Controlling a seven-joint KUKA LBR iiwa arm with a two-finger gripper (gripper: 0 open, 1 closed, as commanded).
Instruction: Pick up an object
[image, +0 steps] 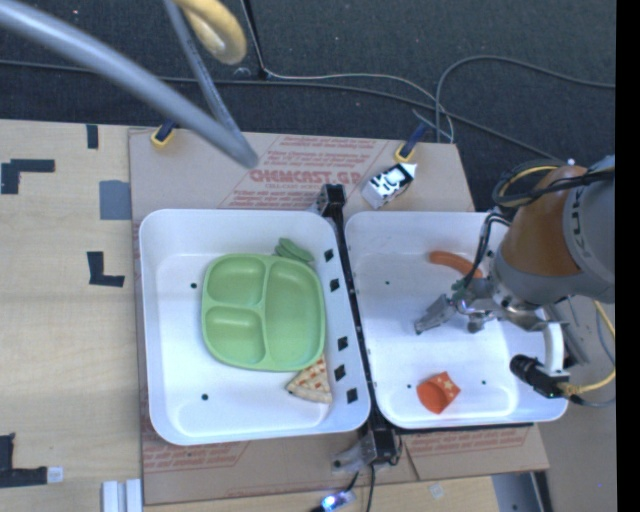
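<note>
My gripper (432, 318) hangs low over the middle of the right bin (500, 412), reaching in from the right and pointing left. An orange carrot-like piece (450, 261) lies just behind it near the bin's back, partly covered by the wrist. A red-orange chunk (437, 392) sits on the bin floor in front of the gripper, apart from it. Nothing shows held in the gripper.
The left bin (165, 400) holds a green divided plate (264, 311), a pizza slice (311, 382) at its front right corner, and a small dark green item (294, 250) behind it. A black divider (346, 300) runs between the bins. Cables cross the back.
</note>
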